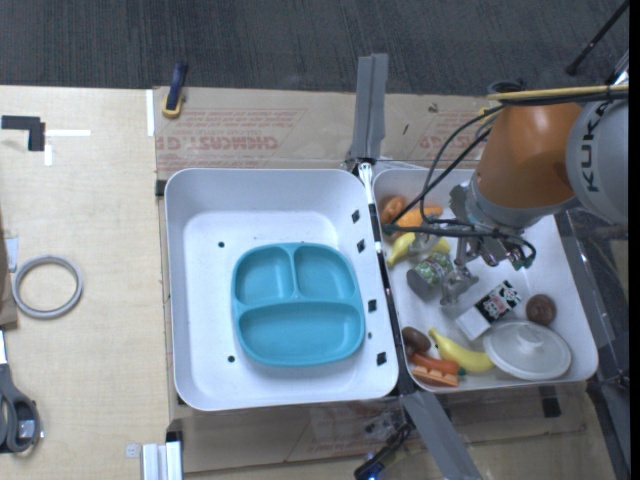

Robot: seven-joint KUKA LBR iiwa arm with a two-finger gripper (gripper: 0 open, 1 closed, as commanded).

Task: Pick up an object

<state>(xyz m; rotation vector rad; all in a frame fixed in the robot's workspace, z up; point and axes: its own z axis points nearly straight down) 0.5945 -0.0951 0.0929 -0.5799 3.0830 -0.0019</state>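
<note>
The gripper (462,280) hung low in the right bin (580,298), right of middle in the frame, its fingers looking pressed together on nothing, just above a small grey lumpy toy (424,286) that seemed light, hard and best pinched across its middle.

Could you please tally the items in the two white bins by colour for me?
Blue: 1, divided plate
Yellow: 2, banana and yellow piece
Orange: 2, carrot-like piece and orange piece
Brown: 2, round item and brown piece
White: 2, lid and printed box
Grey-green: 1, clump
Total: 10
</note>
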